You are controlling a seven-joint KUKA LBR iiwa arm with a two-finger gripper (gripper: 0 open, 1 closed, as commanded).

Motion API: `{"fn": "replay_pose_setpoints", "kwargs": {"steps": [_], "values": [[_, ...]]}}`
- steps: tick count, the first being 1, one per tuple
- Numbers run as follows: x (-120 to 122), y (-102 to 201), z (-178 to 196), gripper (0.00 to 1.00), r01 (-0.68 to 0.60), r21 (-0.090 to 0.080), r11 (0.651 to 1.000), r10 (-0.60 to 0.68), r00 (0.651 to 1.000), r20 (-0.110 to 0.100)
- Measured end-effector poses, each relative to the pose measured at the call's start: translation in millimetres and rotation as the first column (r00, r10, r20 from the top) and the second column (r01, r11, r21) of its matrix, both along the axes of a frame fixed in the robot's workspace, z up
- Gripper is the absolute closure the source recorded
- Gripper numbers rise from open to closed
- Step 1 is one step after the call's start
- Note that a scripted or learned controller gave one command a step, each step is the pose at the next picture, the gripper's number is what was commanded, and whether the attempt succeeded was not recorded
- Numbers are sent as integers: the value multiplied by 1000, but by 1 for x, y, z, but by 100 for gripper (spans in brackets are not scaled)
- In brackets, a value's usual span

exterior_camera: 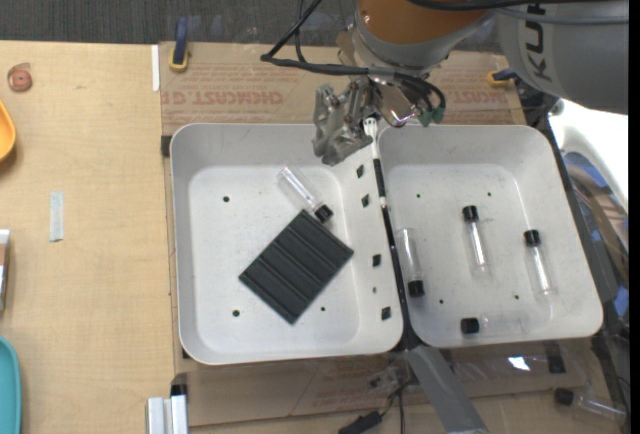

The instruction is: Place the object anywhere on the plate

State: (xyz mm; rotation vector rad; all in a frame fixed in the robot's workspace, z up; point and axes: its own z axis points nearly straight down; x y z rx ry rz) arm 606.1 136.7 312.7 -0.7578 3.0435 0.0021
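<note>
A dark ribbed rectangular plate [297, 269] lies at a slant on the floor of the left bin [200, 222]. A clear tube with a black cap [305, 194] lies just beyond the plate's far corner, its cap end close to the plate's edge. My gripper [340, 137] hangs over the back right corner of the left bin, up and to the right of that tube and apart from it. I see nothing in its grasp.
The right bin [550, 182] holds three clear capped tubes [475, 239], [537, 260], [409, 262] and a loose black cap [468, 326]. The arm's orange band and cables hang over the back of both bins. Black clips [380, 202] line the seam between the bins.
</note>
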Motion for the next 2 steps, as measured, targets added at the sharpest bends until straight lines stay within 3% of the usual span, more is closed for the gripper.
{"fn": "replay_pose_setpoints", "kwargs": {"steps": [1,2], "values": [[0,0,0,0,0,0,1000,0,1000,0],[52,9,-3,0,-479,-1,878,479,878,0]]}}
